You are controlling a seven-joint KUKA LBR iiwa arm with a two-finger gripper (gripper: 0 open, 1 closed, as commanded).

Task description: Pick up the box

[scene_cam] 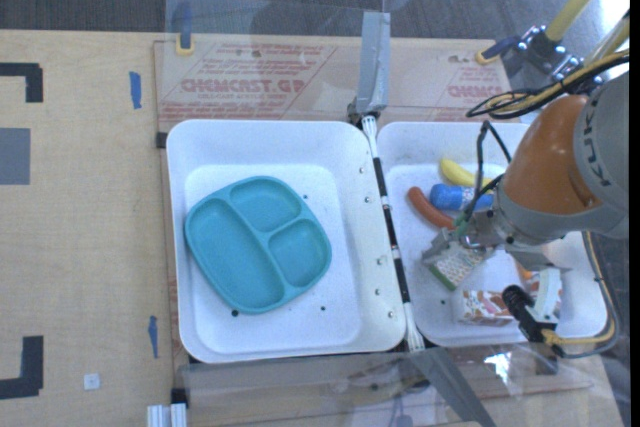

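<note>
In the right bin (590,325), a small red-and-white box (483,306) lies flat near the front wall. Just behind it sits a grey, speckled packet (457,266), tilted. My gripper (460,238) hangs low over the bin's middle, right above the packet's upper edge and seemingly touching it. The wrist and orange band cover the bin's right side. The red-and-white box lies apart from the gripper, a little nearer the front.
A yellow banana-shaped toy (457,172), a blue piece (447,197) and an orange-red sausage (428,208) lie behind the gripper. The left bin (200,145) holds a teal divided plate (258,242). A ridge (385,225) separates the bins.
</note>
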